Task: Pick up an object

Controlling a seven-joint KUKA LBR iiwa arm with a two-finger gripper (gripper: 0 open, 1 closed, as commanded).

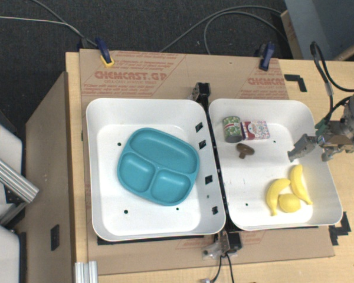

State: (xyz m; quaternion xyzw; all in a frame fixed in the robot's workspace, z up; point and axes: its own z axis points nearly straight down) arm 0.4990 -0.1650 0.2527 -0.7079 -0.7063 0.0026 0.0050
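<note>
Dark carpet frames a brown cardboard-covered bench, printed in red lettering and pinned at the back by two clamps, with cables looping over the floor behind it. On that board sit two shallow white bins, glossy and round-cornered, side by side and touching along the middle.

Starting left: the left bin carries a teal divided plate, smooth plastic, rounded, with three compartments, lying flat near the bin's centre.

Moving across to the right bin: near its back wall lies a small can on its side, green label showing, and touching it on the right a white and red carton, also lying down. Just in front of the can sits a small brown lump, its shape too small to read. Down at the front right corner, a cluster of yellow bananas, curved and matte, rests well apart from the can and carton.

Far right now: the gripper reaches over the right bin's rim, just above the bananas, not touching them. Whether its fingers are spread or pressed together, I cannot tell.
</note>
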